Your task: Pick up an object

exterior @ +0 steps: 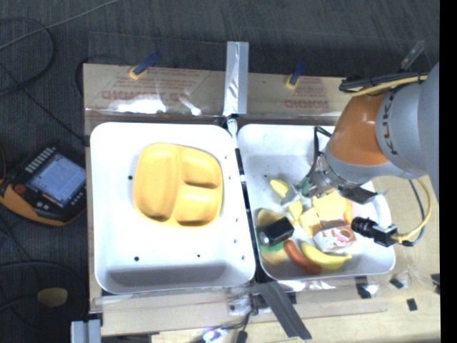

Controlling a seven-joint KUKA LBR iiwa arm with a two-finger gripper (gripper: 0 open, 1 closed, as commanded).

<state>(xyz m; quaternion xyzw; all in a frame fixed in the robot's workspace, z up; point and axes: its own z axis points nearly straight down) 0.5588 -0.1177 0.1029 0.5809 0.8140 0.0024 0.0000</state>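
The right bin [285, 145] holds a pile of toy food: a small yellow piece [278, 187], yellow cheese-like blocks [325, 211], a black block [275, 230], a red sausage [300, 255], a banana [325, 256] and a small round white-and-red container [334, 239]. My gripper [308, 186] reaches down from the right, low over the pile's upper edge beside the cheese blocks. Its fingers are hidden by the wrist. Nothing shows between them.
The left bin [114, 256] holds a yellow divided plate [177, 183]. A metal divider [236, 84] stands at the back between the bins. A handheld device [50, 184] lies on the floor at left. Cables trail off the bench at right.
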